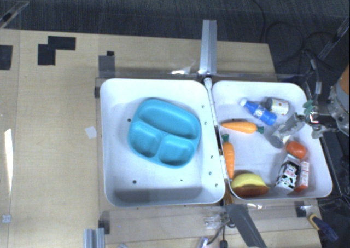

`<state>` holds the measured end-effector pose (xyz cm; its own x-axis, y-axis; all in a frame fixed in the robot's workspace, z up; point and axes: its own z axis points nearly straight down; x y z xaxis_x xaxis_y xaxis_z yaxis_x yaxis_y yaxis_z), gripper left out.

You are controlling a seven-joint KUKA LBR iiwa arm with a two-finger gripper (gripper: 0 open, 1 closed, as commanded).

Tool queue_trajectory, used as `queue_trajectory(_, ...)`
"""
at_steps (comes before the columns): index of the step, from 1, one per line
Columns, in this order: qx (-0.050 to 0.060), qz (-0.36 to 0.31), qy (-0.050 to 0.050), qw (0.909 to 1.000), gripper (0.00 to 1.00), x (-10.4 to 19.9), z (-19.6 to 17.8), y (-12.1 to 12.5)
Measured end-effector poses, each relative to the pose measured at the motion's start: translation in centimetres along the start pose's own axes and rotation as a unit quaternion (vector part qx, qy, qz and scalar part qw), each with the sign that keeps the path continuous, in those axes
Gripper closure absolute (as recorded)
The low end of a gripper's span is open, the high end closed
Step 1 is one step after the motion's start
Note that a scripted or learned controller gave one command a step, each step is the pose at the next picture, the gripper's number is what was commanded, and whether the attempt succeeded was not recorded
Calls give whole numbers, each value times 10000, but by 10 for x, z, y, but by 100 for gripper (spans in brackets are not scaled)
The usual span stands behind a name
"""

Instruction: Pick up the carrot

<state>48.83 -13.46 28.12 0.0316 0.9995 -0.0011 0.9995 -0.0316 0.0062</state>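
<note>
Carrot (239,127) is seen lying flat in the right bin (327,185), near the divider between the bins. A second carrot (228,158) lies below it. The tool (285,130) is placed just right of the upper carrot, apart from it; its opening cannot be judged.

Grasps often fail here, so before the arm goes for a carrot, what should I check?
1. Carrot visible: ok, one lies crosswise, another along the right bin's left wall.
2. Which one is meant: cannot tell.
3. Top of crosswise carrot uncovered: ok.
4. Gripper above the carrot: not ok, it sits to its right.
5. Room around it: not ok, blue bottle close by.
</note>
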Motion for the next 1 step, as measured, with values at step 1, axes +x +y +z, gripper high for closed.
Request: queue_trajectory(1, -26, -1407, -34, 9900, 0, 47, 178, 15)
